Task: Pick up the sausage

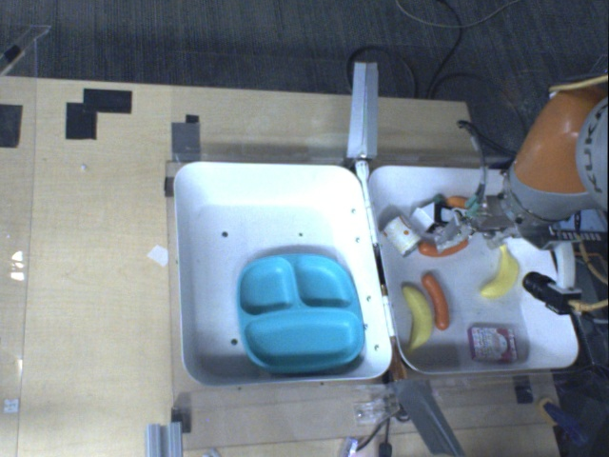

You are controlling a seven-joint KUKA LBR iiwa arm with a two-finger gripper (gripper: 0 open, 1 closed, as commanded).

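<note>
The sausage [437, 300] is a short orange-red link lying in the right bin [561, 350], near its middle, right beside a yellow banana [417, 316]. The gripper [441, 223] hangs over the upper part of that bin, well above the sausage in the image and apart from it. Just below the gripper lies a curved orange-red item [445, 248]. The arm's grey wrist and orange band [557, 150] come in from the right.
A second banana [501, 274] lies right of the gripper, and a pink packet [492, 342] sits near the bin's front. A blue divided tray [300, 310] lies in the left bin [205, 217]. A metal divider post [363, 112] stands between the bins.
</note>
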